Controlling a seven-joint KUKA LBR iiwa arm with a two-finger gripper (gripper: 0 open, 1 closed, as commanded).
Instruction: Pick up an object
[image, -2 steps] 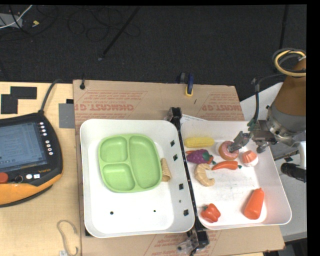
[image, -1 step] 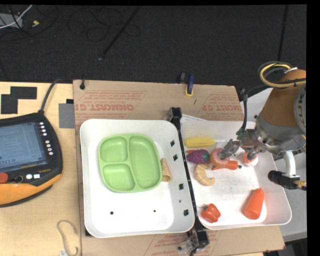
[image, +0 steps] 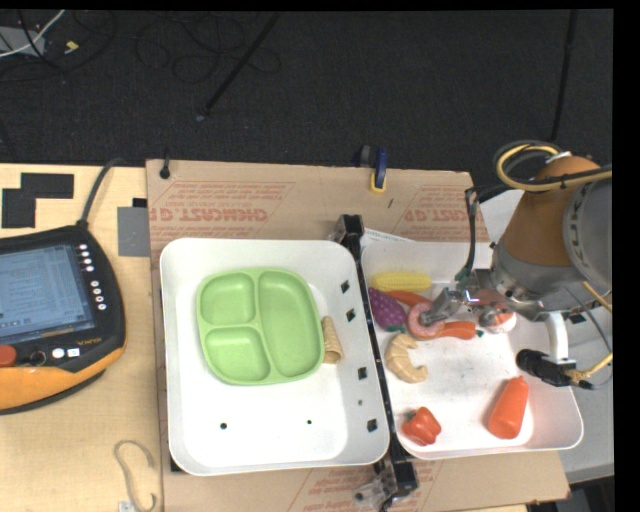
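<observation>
My gripper is low in the right bin, near its upper middle, reaching in from the right. Just below and left of it lies a pink ring-shaped toy, with a red-orange piece beside it. A yellow corn toy and purple grapes lie to the left of the gripper. Further forward are a tan croissant, a red pepper and an orange carrot. Whether the gripper touches any toy is unclear.
The left bin holds a green divided plate with a small tan piece at its right edge. A black divider separates the bins. A teach pendant lies on the bench at far left.
</observation>
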